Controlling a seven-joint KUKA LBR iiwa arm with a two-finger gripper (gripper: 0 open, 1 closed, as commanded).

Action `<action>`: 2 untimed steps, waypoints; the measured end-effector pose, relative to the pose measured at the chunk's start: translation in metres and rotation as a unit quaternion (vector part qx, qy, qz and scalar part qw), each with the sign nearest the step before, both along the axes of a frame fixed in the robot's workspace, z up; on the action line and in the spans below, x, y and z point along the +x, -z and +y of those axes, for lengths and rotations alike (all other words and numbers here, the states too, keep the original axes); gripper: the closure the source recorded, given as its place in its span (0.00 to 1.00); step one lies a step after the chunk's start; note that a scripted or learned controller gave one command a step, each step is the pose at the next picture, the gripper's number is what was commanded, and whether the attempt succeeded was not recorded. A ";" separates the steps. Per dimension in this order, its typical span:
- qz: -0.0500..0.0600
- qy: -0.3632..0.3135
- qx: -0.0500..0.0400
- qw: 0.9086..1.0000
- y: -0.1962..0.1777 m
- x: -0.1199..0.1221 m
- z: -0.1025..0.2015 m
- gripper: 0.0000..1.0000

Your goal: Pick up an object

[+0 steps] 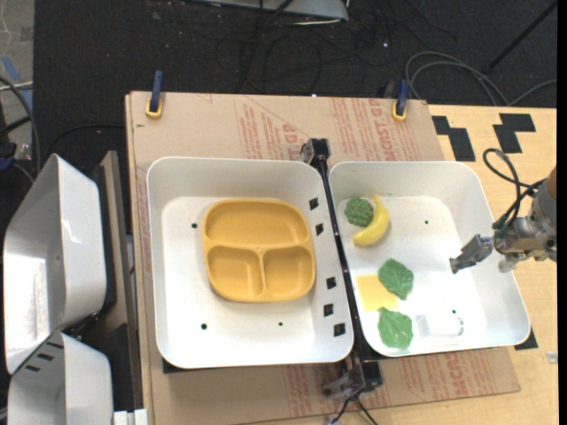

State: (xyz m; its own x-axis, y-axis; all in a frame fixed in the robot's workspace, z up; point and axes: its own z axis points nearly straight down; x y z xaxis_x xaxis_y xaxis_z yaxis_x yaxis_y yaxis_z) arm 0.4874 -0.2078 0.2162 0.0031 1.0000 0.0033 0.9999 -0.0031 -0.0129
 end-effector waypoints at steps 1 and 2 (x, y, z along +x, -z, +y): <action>-0.006 -0.002 -0.002 1.000 -0.006 0.003 0.001 0.00; -0.004 -0.001 -0.001 1.000 0.037 0.002 -0.002 0.00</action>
